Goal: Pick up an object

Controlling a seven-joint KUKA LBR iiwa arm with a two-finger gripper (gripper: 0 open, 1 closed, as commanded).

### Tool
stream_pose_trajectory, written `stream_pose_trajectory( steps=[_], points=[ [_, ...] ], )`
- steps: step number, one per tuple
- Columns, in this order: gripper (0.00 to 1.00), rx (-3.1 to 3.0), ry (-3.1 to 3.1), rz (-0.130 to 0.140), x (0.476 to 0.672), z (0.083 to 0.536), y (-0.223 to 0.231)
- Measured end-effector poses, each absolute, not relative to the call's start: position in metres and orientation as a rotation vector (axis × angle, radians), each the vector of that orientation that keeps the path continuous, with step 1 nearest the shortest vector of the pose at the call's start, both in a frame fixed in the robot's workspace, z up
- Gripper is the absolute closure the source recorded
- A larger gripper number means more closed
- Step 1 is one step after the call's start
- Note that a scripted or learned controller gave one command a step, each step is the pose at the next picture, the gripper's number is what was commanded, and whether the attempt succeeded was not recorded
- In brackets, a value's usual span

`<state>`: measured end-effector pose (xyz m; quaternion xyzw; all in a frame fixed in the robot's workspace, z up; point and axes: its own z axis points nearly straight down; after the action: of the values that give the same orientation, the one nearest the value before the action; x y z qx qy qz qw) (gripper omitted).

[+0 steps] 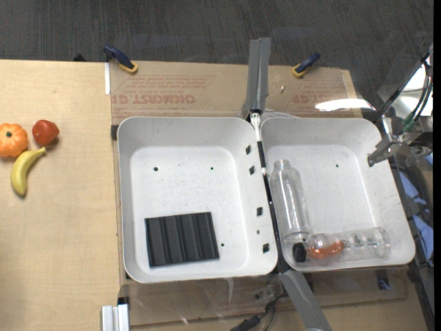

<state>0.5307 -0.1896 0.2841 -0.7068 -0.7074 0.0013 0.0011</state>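
The metal two-finger gripper (pixel 380 155) hangs at the right rim of the right shallow white bin (pixel 344 133), near its far corner — it grips nothing, and how wide it stands cannot be told. In that bin a clear plastic bottle with a black cap (pixel 289 202) lies along the left wall, its cap end touching a second clear plastic bottle with orange inside (pixel 344 244), which lies along the near wall. The left shallow white bin (pixel 180 133) holds a flat, ribbed black rectangular block (pixel 182 238) in its near left part. On the wooden table (pixel 55 254) at far left — a yellow banana (pixel 22 171), a red apple (pixel 45 132) and an orange fruit (pixel 11 141) sit together.
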Motion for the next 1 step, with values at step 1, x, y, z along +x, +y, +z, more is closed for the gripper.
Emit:
stream_pose_trajectory(
  steps=[1],
  points=[
    [0.00,-1.930,-2.482,0.001,0.5176,0.3649,-0.1639]
  ],
)
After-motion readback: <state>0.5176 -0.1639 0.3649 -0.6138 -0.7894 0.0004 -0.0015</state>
